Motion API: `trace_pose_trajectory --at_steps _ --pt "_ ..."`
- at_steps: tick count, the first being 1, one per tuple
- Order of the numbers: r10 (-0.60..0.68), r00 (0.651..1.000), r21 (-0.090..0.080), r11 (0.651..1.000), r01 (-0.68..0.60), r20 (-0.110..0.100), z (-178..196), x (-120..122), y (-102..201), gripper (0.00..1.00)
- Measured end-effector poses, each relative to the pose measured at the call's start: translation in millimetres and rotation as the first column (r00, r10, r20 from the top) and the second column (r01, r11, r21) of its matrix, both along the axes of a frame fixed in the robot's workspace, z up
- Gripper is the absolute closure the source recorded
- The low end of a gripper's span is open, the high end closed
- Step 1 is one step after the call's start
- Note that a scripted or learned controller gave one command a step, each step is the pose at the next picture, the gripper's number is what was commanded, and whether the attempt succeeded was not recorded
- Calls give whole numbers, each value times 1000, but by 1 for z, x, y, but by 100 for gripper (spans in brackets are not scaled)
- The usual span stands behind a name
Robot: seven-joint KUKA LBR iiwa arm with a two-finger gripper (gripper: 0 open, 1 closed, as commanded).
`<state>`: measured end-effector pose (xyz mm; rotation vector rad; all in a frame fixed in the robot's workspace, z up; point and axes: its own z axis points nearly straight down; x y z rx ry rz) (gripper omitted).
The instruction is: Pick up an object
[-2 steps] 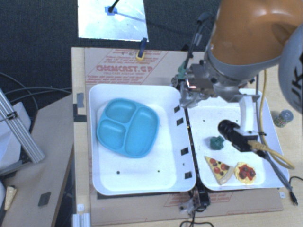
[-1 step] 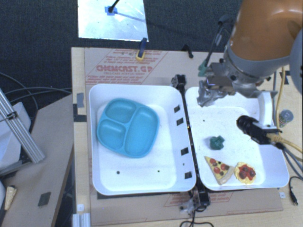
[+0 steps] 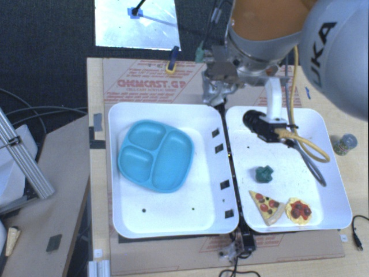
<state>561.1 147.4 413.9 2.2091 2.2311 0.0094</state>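
In the left bin [image 3: 127, 212] lies a blue divided plate [image 3: 155, 156], flat, toward the bin's left middle. The right bin [image 3: 328, 183] holds a small dark teal lump [image 3: 264, 173] near its centre. At its front are a toy pizza slice [image 3: 266, 205] and a small round red-and-yellow toy food piece [image 3: 299, 210]. My gripper [image 3: 215, 96] hangs at the back of the bins, over the far end of the divider between them. It is well away from every object, and nothing shows between its fingers.
Brown cardboard [image 3: 150, 82] lies under the bins. A shiny sheet [image 3: 135, 16] sits behind it, with a yellow-and-blue clip [image 3: 172, 62] at its near edge. A small jar-like item [image 3: 345, 144] stands outside the right bin. The large arm [image 3: 300, 16] overhangs the back right.
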Motion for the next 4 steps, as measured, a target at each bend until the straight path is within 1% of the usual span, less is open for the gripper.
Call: trace_pose_trajectory --at_steps 1,2,3,4 --pt "5 1000 4 1000 -5 2 58 -37 94 100" --pt "-4 1000 -4 1000 4 -11 -8 -74 87 100" --pt "-11 1000 -1 1000 11 2 18 0 86 100" --pt "-13 1000 -3 1000 13 0 24 62 69 100"
